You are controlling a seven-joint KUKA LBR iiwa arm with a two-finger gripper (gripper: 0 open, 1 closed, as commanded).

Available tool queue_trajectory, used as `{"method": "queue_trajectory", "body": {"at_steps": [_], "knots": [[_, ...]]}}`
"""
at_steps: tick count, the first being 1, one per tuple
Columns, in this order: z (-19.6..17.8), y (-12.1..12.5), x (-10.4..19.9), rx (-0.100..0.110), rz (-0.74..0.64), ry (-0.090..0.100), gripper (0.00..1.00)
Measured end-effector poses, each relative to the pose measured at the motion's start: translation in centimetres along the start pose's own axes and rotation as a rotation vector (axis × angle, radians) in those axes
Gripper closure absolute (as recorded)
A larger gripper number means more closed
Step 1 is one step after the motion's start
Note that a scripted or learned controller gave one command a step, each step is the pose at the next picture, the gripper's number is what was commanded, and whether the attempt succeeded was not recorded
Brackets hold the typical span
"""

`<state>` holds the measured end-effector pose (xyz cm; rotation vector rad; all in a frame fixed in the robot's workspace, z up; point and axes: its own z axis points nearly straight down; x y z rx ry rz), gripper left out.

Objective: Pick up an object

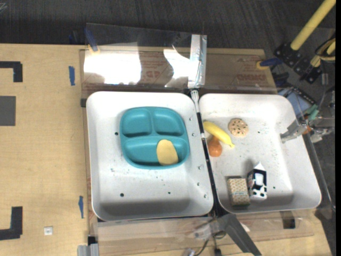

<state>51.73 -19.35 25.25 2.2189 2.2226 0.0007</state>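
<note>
Banana [218, 134], yellow, curved, touching orange fruit [214, 149]

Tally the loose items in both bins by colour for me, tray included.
Yellow: 2, the banana and the oval piece
Orange: 1, the small fruit
Teal: 1, the divided tray
Tan: 2, the cookie and the box
Black-and-white: 1, the carton
Total: 7
</note>
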Motion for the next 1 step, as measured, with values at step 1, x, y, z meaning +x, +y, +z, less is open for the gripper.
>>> {"method": "queue_trajectory", "body": {"at_steps": [1], "knots": [[13.84,-2.73,3.46,0.006,-0.027,0.002,0.0]]}}
